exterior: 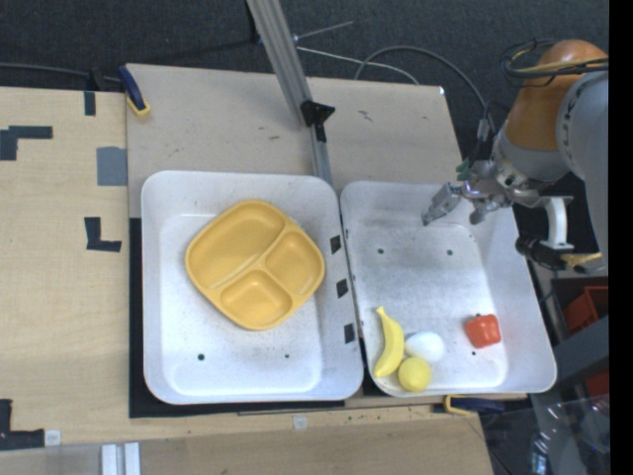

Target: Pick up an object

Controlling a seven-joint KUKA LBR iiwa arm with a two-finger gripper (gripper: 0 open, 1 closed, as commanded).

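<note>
Grey two-finger gripper (457,206) hangs with fingers spread and empty over the far end of the right white bin (514,295), so bring it to the near end, centre on the small red block (483,331), clear of the yellow banana (390,342).

The counter (59,295) is light wood with bits of dark tape (99,234) stuck on it. A grey board (218,127) lies on top. A metal pole (282,47) slants across. Behind is a dark floor (119,13).
</note>
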